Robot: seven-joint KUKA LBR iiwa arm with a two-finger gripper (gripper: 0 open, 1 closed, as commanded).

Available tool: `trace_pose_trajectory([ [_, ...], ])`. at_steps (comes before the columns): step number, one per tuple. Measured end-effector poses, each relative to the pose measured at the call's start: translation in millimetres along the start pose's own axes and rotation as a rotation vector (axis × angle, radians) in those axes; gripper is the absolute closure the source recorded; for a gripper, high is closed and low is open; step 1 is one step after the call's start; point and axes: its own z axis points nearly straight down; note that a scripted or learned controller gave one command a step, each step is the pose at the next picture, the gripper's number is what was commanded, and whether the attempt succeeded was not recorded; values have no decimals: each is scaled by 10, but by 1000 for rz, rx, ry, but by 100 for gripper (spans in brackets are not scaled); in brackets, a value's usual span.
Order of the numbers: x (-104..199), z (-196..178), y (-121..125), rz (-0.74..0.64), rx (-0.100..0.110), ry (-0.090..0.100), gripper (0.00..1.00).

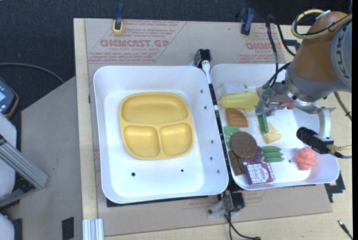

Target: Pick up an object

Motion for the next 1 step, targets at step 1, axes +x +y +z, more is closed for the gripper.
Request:
trace_pose_trajectory([
  [1,58,-512,100,-1,-4,-1,100],
])
